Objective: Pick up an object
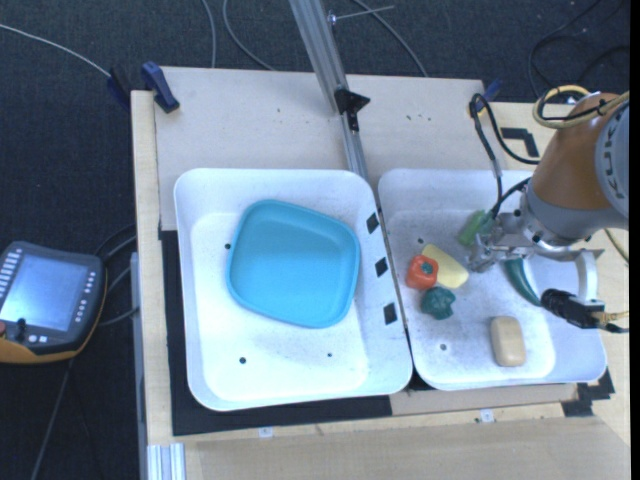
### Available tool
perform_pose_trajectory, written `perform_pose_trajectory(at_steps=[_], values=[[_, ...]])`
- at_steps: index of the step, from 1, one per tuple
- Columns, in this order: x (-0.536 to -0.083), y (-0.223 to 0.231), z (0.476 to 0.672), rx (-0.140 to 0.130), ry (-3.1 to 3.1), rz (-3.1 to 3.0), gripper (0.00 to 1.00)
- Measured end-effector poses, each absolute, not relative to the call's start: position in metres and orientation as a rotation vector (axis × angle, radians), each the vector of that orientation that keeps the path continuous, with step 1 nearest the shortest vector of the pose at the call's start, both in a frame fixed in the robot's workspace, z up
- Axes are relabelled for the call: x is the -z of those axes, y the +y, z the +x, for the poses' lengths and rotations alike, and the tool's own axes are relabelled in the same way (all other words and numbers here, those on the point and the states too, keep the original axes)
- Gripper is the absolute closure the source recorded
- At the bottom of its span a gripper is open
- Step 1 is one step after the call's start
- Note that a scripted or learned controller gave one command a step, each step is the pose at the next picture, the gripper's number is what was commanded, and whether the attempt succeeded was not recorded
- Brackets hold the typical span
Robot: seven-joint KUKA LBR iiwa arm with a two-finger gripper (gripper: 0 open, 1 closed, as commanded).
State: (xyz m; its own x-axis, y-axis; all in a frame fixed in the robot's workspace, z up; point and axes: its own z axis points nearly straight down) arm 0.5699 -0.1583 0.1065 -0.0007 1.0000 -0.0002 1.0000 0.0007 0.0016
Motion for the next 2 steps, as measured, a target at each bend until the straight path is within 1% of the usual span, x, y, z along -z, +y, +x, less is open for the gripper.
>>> perform_pose_trajectory(at_steps=[1,2], values=[[-0.168,-0.158,0.566,-0.005,2.218,2.217,1.00],[-0.211,-0.158,0.566,-0.004,2.219,2.218,1.00]])
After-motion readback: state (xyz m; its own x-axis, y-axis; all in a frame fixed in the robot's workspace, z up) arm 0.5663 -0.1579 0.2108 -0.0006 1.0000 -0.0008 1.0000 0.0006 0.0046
